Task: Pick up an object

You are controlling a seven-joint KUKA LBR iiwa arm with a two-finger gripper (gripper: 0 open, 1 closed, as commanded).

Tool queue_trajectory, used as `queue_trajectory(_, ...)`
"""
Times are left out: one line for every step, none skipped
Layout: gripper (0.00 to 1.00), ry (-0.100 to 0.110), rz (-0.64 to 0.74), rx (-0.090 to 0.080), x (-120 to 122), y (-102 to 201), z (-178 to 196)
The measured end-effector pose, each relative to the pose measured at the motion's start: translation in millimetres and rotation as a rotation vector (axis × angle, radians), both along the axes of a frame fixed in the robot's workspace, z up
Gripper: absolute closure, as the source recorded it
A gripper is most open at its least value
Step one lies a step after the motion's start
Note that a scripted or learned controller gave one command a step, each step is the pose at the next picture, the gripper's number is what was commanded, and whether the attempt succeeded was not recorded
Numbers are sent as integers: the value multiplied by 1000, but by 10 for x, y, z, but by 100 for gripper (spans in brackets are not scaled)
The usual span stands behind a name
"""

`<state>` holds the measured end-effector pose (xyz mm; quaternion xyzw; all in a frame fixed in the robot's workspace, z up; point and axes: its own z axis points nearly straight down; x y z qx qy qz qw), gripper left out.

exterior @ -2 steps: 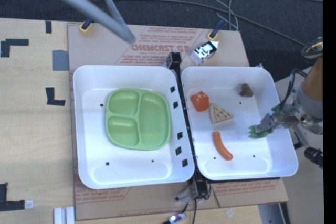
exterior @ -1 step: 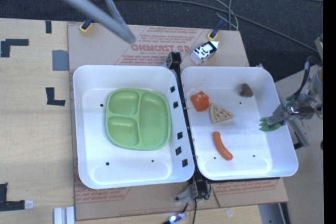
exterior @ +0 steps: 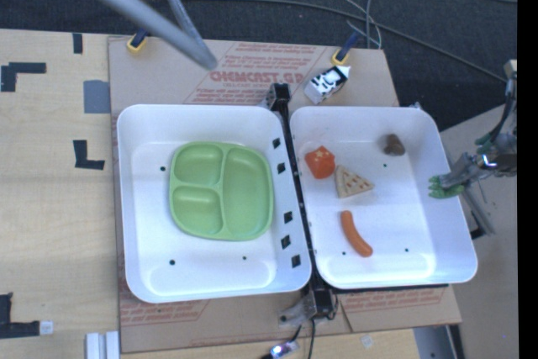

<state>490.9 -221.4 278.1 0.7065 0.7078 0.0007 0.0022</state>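
White plastic bins sit side by side on the bench. The left bin (exterior: 134, 206) bears a green divided plate (exterior: 222, 190). The right bin (exterior: 420, 265) bears four small things: a red toy tomato (exterior: 319, 162) near the middle wall, a tan wedge (exterior: 353, 182) just beside it, an orange sausage (exterior: 356, 234) lower down, and a small brown lump (exterior: 393, 145) toward the far corner.

At the right edge of the view, outside the bin wall, the gripper (exterior: 487, 160) hangs with some wires. It is small and blurred there, so one cannot tell how it stands or if it has hold of anything. A green piece (exterior: 443, 185) lies at the bin's right rim just beside it; it may be a toy or a part of the rig, the view is too poor to decide.

No object is lifted yet, by the look of it. The sausage seems the easiest choice: it lies apart from the others with bare floor on both sides. It is probably a light toy, smooth and a little slippery, so it is best taken across the middle of its narrow body, not at the rounded ends. The tomato and the wedge are so close together that one finger could push the neighbour away.
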Motion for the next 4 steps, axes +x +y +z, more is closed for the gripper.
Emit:
queue_trajectory(100,4,4,3,37,464,14)
queue_trajectory(100,6,4,3,50,946,-146)
queue_trajectory(100,5,5,3,86,1475,-108)
queue_trajectory(100,6,6,3,95,1993,-99)
